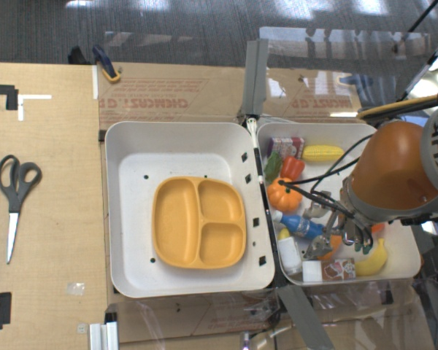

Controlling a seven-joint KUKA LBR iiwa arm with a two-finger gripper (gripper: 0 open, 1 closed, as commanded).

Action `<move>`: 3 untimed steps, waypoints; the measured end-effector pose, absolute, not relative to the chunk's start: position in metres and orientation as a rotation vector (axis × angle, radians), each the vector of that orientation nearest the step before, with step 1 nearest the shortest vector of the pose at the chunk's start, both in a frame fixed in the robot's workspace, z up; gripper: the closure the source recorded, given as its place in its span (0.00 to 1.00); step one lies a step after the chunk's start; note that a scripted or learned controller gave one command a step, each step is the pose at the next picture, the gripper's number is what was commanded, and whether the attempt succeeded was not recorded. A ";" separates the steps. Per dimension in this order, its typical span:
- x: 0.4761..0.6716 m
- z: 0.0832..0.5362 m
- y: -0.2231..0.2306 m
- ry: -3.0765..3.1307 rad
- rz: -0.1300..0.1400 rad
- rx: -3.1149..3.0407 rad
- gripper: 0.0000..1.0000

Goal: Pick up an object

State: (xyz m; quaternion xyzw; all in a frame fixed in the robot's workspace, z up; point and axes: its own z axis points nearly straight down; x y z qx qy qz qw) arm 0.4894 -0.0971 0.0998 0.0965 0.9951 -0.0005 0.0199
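Over the right bin (405,267), the arm was reaching down among a jumble of toy food, its tool (334,238) low in the clutter near a blue piece (301,225) and a banana (374,258). From where I stood I could not tell how the tool was set, nor whether anything sat in its grip; cables and the orange band (394,168) got in the way. A corn cob (323,152), a red pepper (292,168) and a small orange pumpkin (284,195) lay untouched further back. The left bin (124,217) carried a yellow divided plate (200,222). To my eye nothing had been lifted yet: the grasp and raise were left to do.
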 end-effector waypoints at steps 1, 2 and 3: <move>0.489 0.100 -0.096 3.089 -0.004 0.284 0.00; 0.489 0.100 -0.103 3.087 0.001 0.327 0.00; 0.489 0.100 -0.120 3.091 -0.001 0.288 0.00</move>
